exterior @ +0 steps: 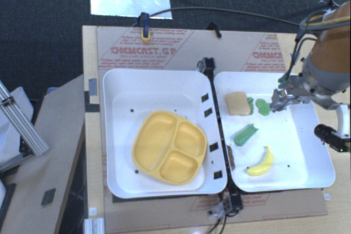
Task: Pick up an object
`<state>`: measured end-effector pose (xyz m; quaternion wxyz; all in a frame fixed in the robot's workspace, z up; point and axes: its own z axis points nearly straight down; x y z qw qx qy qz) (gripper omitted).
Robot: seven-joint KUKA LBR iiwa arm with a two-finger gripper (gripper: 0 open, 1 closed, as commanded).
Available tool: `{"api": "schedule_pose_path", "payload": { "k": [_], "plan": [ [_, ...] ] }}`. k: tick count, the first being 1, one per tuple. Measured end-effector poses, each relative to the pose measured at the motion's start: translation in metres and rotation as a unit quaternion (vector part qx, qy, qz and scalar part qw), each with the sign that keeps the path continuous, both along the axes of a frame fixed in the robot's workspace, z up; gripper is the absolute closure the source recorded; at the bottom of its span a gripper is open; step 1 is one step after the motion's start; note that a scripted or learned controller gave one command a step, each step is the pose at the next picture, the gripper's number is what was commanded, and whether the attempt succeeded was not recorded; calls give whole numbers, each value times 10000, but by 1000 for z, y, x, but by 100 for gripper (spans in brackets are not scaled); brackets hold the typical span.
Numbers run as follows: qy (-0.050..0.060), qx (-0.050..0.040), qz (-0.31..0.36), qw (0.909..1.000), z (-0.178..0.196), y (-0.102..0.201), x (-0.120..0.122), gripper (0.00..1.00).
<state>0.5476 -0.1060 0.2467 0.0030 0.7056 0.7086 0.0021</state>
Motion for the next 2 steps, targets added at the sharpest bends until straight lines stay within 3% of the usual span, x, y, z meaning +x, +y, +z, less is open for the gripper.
{"api": "schedule_pose_path", "payload": {
  "k": [2],
  "plan": [
    [33, 18, 27, 10000, -19, 94, -17, 100]
  ]
}}
